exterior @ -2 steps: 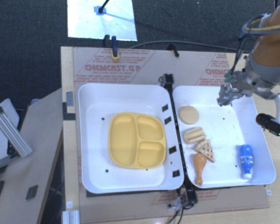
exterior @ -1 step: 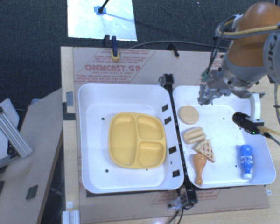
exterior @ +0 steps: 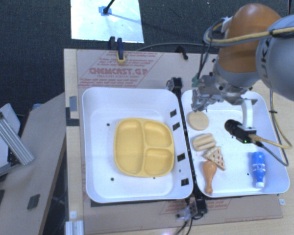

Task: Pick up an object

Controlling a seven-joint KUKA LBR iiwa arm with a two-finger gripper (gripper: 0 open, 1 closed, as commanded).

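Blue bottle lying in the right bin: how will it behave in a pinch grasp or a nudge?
The small blue bottle with a white cap lies on its side, so a sideways nudge would probably roll it. Its rounded, smooth-looking body may slip between fingers. It looks like a toy, so likely light and rigid.

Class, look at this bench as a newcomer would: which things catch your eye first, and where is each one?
The yellow divided plate lies in the middle of the left bin. The grey arm with its orange band reaches in from the right, its pincer just above a round tan cookie in the right bin. Below the cookie lie small toy foods, with a blue bottle near the right rim.
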